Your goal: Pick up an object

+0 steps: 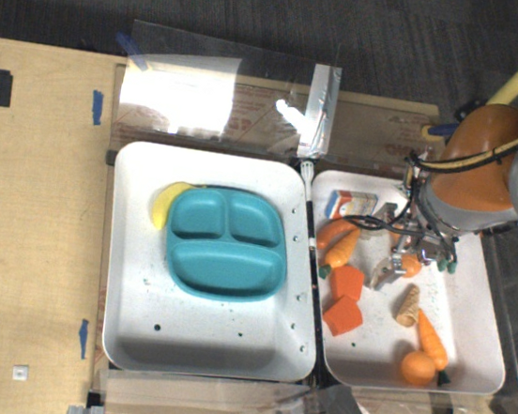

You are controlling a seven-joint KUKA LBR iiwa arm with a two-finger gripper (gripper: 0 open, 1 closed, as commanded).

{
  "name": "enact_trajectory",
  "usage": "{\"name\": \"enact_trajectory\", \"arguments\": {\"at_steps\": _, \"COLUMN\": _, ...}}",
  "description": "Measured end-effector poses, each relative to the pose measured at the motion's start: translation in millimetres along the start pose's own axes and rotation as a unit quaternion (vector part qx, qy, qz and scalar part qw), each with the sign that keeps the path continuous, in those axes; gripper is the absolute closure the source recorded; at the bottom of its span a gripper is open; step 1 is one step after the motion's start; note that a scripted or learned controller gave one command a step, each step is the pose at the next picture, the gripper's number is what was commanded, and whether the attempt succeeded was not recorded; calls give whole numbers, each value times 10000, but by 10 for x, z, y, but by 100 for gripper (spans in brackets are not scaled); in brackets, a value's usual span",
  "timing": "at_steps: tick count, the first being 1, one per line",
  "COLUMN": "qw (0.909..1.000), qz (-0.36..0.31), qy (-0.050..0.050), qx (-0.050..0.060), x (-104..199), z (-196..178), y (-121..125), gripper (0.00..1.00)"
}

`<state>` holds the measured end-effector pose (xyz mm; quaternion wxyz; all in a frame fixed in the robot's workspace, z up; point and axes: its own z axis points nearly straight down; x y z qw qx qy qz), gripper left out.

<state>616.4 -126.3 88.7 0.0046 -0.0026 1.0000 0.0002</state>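
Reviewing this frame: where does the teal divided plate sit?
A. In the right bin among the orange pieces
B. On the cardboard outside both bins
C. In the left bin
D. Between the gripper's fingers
C: the teal divided plate lies flat inside the left bin, with a yellow object peeking out at its upper-left edge, while the gripper is over the right bin.
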Motion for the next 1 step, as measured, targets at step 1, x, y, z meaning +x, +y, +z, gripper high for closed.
{"name": "enact_trajectory", "arguments": {"at_steps": 1, "qw": 10000, "qz": -7, "qy": -81, "qx": 10, "x": -48, "z": -152, "y": 4, "gripper": 100}}
